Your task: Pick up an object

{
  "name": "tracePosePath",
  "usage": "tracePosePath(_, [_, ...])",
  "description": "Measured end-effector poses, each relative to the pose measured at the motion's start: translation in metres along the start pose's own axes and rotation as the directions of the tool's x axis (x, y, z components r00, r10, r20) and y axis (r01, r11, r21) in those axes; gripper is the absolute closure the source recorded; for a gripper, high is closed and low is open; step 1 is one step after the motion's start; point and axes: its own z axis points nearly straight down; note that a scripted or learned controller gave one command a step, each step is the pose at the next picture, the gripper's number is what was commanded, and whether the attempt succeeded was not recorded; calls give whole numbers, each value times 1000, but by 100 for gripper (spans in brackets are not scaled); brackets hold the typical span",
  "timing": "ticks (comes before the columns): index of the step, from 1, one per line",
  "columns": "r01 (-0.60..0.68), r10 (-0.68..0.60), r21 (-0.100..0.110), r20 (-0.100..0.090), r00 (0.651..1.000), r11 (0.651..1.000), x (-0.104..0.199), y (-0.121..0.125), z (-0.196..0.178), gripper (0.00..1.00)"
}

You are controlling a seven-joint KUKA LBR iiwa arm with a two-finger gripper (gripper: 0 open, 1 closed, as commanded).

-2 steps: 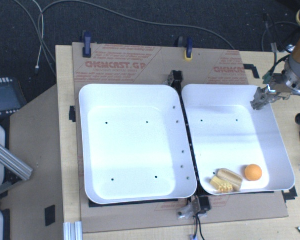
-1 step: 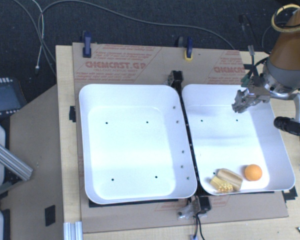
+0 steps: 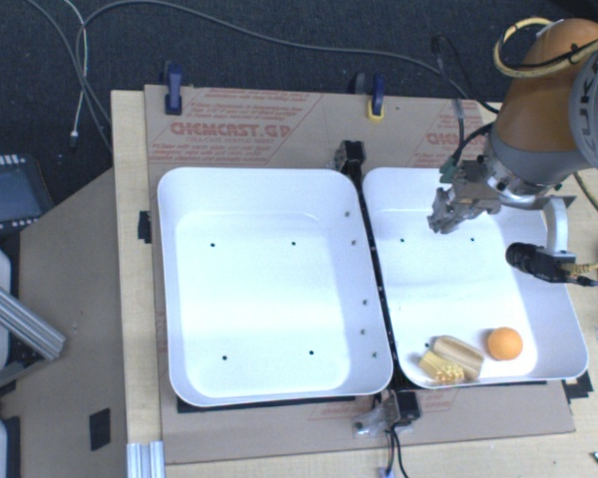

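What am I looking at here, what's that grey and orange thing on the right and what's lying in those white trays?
This is one picture from a camera fixed above a workbench, looking down at a slant. The grey and orange thing is a robot arm reaching in from the right. At its tip is a small two-finger hand, hanging over the upper part of the right bin. Nothing is visible in that hand. Beside it sits the left bin, a second shallow white tray. Near the right bin's lower edge lie an orange ball and a tan and yellow item that resembles a toy corn cob, though it is too small to be sure. Both lie well away from the hand.
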Motion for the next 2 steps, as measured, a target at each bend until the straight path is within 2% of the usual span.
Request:
tracePosePath(1, [0, 0, 0, 0, 1000, 1000, 53, 2, 5, 100])
tracePosePath(2, [-1, 1, -1, 0, 1000, 1000, 97, -8, -3, 100])
